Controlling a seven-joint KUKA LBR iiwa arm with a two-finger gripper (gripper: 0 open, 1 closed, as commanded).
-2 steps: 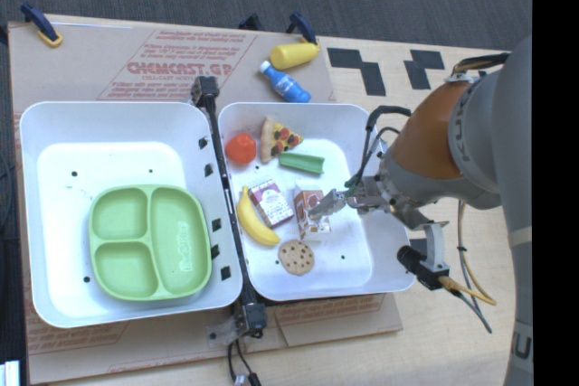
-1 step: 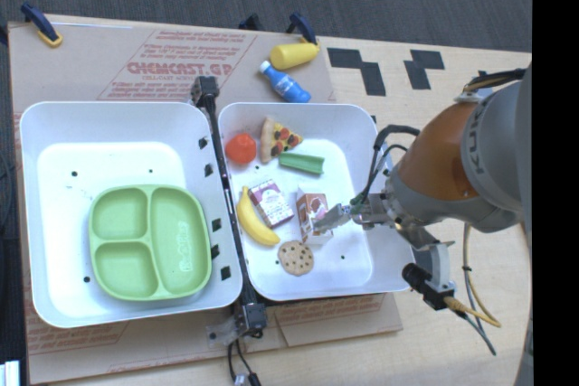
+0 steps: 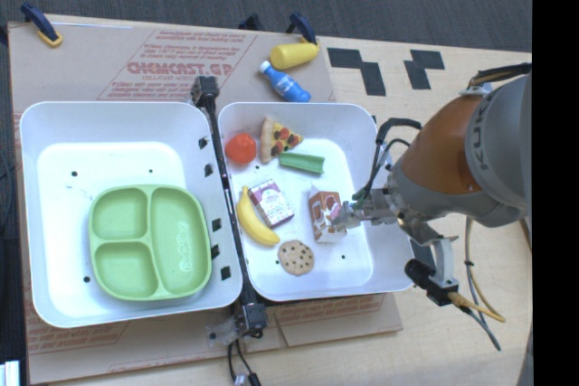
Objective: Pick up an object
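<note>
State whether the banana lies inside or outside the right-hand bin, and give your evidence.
Inside. The banana rests on the floor of the right bin, near its left wall, beside the small carton.

Red print on the brown cardboard sheet [image 3: 136, 63] behind the left bin read, upside down to the camera, as something like "CHEMCAST GP", with smaller red lines above and below it that were too fine to make out. The small purple-and-white carton [image 3: 271, 202] and the brown carton [image 3: 326, 214] in the right bin bore printed fronts, but no words on them could be read. Black blocky marks [image 3: 387, 68] stood on the bench top behind the right bin, shapes and not letters.
</note>
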